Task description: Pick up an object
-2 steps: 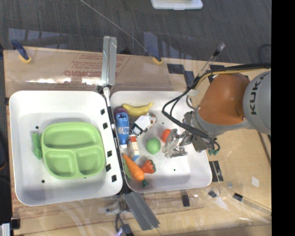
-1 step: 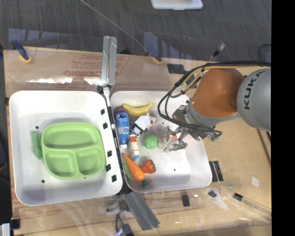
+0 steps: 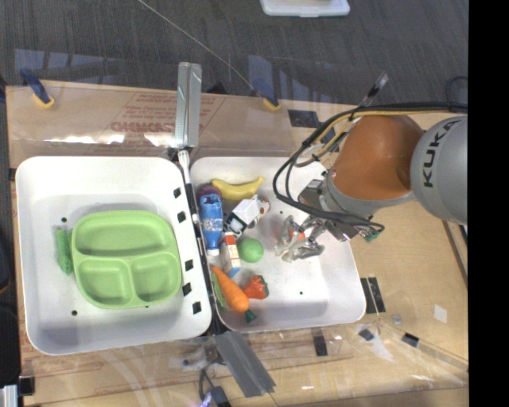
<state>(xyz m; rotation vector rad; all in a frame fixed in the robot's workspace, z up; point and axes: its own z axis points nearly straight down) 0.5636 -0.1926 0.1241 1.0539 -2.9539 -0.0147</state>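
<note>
The arm (image 3: 398, 163) covers the right bin's (image 3: 342, 306) far right corner and runs off the right edge. The gripper (image 3: 301, 242) is a blur. A white tray (image 3: 305, 6) is cut off at the top.

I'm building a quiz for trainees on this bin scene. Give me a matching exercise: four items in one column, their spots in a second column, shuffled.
Items:
1. green divided tray
2. banana
3. carrot
4. end effector

Places:
A. near edge of the right bin, by the divider
B. over the middle of the right bin
C. in the left bin
D. far edge of the right bin

Pairs: 1-C, 2-D, 3-A, 4-B
</note>
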